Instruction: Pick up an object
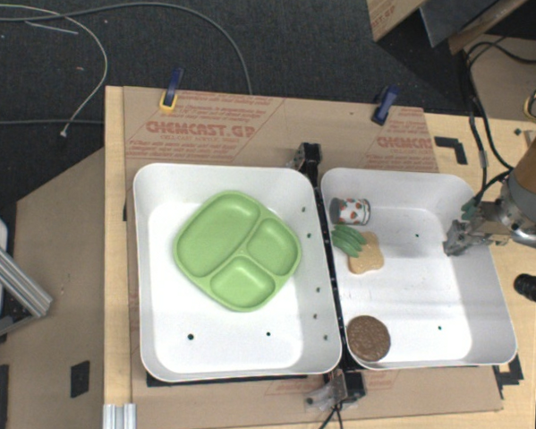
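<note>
From where I stood, the left bin carried the biggest thing on the bench, a green divided plate lying flat and turned cornerwise, well apart from the arm. The right bin held the smaller pieces, all gathered along its left wall: a small printed can on its side with its long axis running left to right, a green-and-tan toy just below it, and a brown round disc at the near rim. The gripper hung over the right bin's right edge, and I could not tell how it was set. Everything worth taking lay to its left across bare white floor. I judged the can or the toy the likeliest pick, both roughly level with the claw, nothing between.
</note>
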